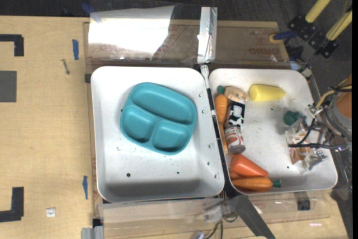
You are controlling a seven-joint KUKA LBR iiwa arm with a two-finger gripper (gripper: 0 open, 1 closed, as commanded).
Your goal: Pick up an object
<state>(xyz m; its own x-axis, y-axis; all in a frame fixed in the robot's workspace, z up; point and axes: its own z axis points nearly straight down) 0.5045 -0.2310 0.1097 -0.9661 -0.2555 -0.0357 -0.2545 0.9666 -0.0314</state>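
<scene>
Here, the two-finger gripper (305,145) hangs low over the right edge of the shallow white right-hand bin (263,123); whether it grips anything, I cannot tell. A small teal object (291,117) lies just beside it. Farther left lie a yellow lemon-shaped toy (267,92), a small can (235,134) and orange plastic carrots (249,168); the left bin (112,87) holds a teal divided plate (158,116).

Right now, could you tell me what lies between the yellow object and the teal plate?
In the camera view, a carrot lies between the yellow object and teal plate.

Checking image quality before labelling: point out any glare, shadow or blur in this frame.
Camera view: strong glare on the clear sheet behind the left bin; soft shadow under the teal plate; the end effector at the right bin's edge looks blurred; otherwise sharp.
</scene>
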